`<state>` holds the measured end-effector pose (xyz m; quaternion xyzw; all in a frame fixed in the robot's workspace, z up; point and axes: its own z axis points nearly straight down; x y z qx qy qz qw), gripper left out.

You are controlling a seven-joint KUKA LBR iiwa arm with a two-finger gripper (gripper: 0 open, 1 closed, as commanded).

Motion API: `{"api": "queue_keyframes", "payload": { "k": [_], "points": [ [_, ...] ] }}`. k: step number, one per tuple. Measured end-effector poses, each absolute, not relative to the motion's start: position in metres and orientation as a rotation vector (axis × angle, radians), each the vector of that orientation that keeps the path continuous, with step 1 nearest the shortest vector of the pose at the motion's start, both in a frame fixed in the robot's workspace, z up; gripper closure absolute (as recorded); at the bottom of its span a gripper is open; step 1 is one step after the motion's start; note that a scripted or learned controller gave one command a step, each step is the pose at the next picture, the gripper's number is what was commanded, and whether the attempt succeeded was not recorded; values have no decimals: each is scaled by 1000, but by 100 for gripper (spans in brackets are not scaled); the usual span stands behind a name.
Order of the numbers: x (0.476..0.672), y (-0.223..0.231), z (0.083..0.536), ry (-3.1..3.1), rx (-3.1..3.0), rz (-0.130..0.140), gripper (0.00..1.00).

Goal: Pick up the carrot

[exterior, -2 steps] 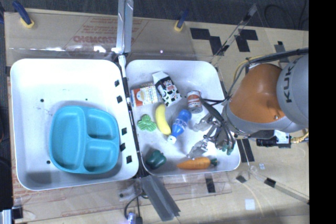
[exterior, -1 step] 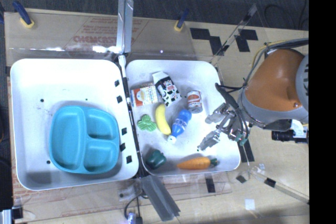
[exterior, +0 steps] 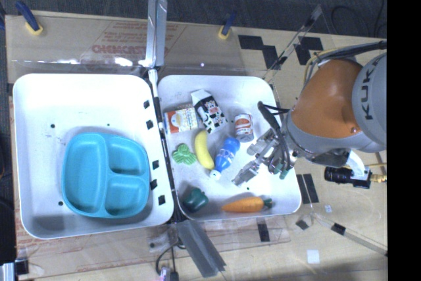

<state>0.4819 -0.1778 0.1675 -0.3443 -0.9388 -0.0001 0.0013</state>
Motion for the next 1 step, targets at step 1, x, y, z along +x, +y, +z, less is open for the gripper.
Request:
{"api": "queue_keyframes", "payload": {
  "k": [1],
  "points": [
    [482, -178, 167, -2947, -1081, 0, 0]
  ]
}}
